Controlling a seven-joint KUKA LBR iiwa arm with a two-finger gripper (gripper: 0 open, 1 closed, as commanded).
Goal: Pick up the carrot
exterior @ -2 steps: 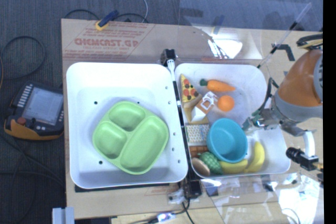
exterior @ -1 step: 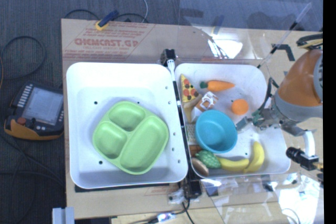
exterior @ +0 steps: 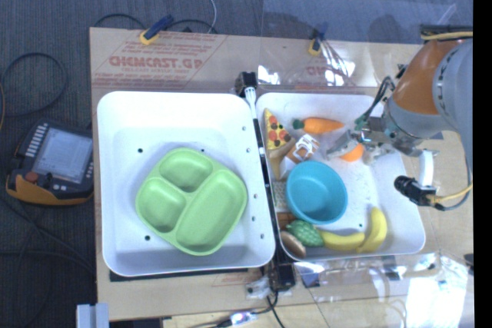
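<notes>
Step in hand: approach to grasp. The pincer (exterior: 355,140), fingers spread and holding nothing, hovers at four o'clock of the orange tapered plastic carrot (exterior: 321,124). It should shift toward ten o'clock and straddle the mid-body. The carrot (green stub left) lies flat at the right white bin's (exterior: 400,242) far wall.

Only readable bit is the red print on the cardboard sheet (exterior: 154,57) under the bins, far left of the claw (exterior: 361,140) and up a bit: looks like "CHEMCAST GP", though it's faint. The pendant's (exterior: 52,164) screen is too blurry to read.
</notes>
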